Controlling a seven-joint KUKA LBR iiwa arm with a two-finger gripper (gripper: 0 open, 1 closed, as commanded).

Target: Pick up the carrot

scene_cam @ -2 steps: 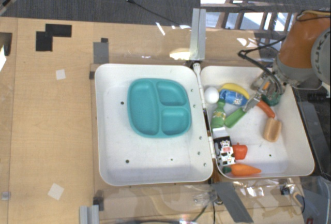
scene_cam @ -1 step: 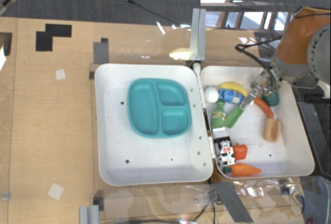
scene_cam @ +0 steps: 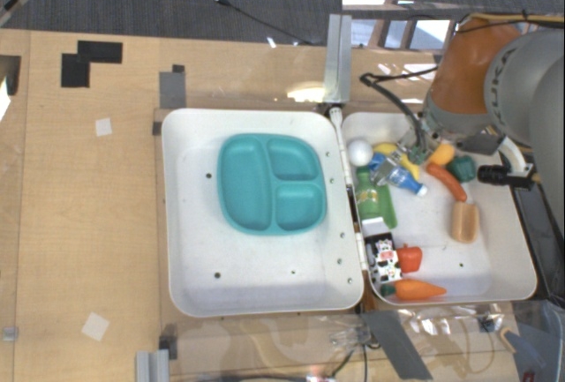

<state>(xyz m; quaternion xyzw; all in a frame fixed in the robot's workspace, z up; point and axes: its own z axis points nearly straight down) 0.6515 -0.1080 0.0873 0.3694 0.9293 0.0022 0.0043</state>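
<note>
- Camera view: the carrot [scene_cam: 420, 288] lies in the right bin [scene_cam: 516, 279], hard against that bin's near rim, just right of a small red piece [scene_cam: 410, 259] and a black-and-white printed block [scene_cam: 381, 253].
- My gripper [scene_cam: 422, 146] is at the far end of the same bin, among the clutter there: a white ball [scene_cam: 359, 151], a blue bottle [scene_cam: 400, 176], a red chili [scene_cam: 448, 182]. So the carrot sits well apart from me, toward the near edge, almost straight below me in the picture.
- The carrot's long axis runs left to right, nearly parallel with the near rim. Its thick end is on the left, its tip points right.
- I judge my approach needs a pull back toward the near rim, closing across the narrow width.
- I cannot tell how my jaws stand; the wrist and cables hide them.
- The left bin [scene_cam: 203, 283] holds 1 teal divided plate [scene_cam: 271, 183].
</note>
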